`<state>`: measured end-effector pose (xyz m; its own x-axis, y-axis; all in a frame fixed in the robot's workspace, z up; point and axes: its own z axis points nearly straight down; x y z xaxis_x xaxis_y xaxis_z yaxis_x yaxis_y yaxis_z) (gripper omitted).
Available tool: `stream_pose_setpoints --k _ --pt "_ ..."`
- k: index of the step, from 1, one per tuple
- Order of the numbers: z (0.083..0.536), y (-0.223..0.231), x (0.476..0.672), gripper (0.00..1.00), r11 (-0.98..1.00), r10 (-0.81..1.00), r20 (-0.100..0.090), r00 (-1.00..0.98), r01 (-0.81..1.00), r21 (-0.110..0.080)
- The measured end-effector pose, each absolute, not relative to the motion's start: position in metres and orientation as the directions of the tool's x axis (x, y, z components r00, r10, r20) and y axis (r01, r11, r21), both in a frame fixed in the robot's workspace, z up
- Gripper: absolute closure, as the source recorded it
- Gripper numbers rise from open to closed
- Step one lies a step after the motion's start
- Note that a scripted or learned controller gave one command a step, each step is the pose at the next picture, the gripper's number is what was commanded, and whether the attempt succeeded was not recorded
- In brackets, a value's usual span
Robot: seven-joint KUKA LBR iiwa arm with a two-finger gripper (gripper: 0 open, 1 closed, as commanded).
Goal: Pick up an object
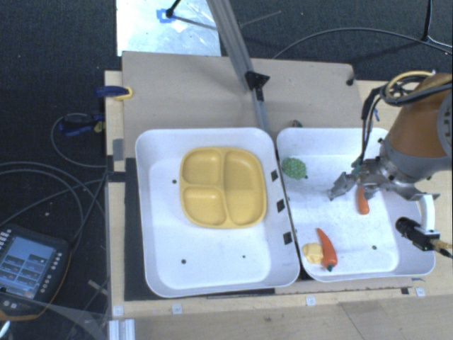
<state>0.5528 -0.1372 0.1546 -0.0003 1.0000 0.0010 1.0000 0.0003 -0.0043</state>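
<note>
In the right bin (pixel 403 261) my gripper (pixel 359 188) hangs over the middle, open, with one grey finger (pixel 341 187) splayed out to the left. A small orange carrot-like piece (pixel 362 202) lies just under the gripper, right of that finger; no finger closes on it. A green leafy ball (pixel 294 167) rests at the bin's far left. Near the front lie a longer orange carrot (pixel 326 248) and a pale yellow piece (pixel 311 251), touching each other.
The left bin (pixel 159 261) holds a yellow divided plate (pixel 222 187). A slanted metal pole (pixel 241 48) ends near the wall between the two bins. My arm's black fitting (pixel 416 234) overhangs the right bin's right side.
</note>
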Motion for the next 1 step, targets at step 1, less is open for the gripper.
stream_pose_setpoints --k 1 --pt "0.1116 -0.1323 0.554 0.0 0.001 1.0 0.001 -0.001 1.0 -0.003"
